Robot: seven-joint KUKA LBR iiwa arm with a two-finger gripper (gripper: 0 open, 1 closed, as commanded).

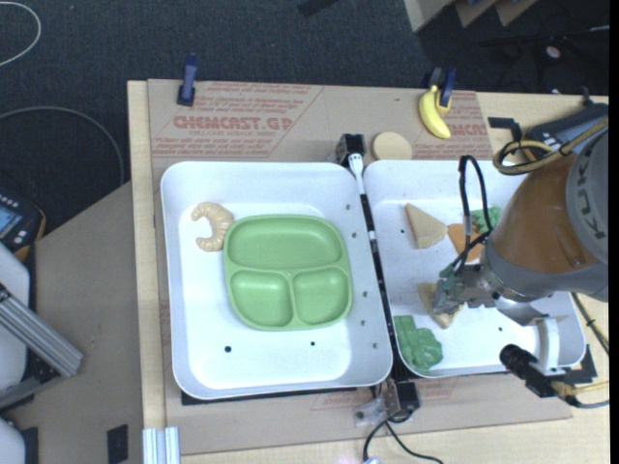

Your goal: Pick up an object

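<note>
Lower right: tool down over tan piece beside green toy; finger state indeterminable. Risk: off-centre descent nudging piece aside, missed grasp.

Even, bright overhead light washes the two white bins almost featureless left of the gripper, with mild glare along their rims and only soft, short shadows under the green divided plate far to its left. Behind the gripper the dark floor falls dim and loses detail. The picture is slightly soft and grainy overall, and the arm just right of the gripper looks faintly smeared.
</note>
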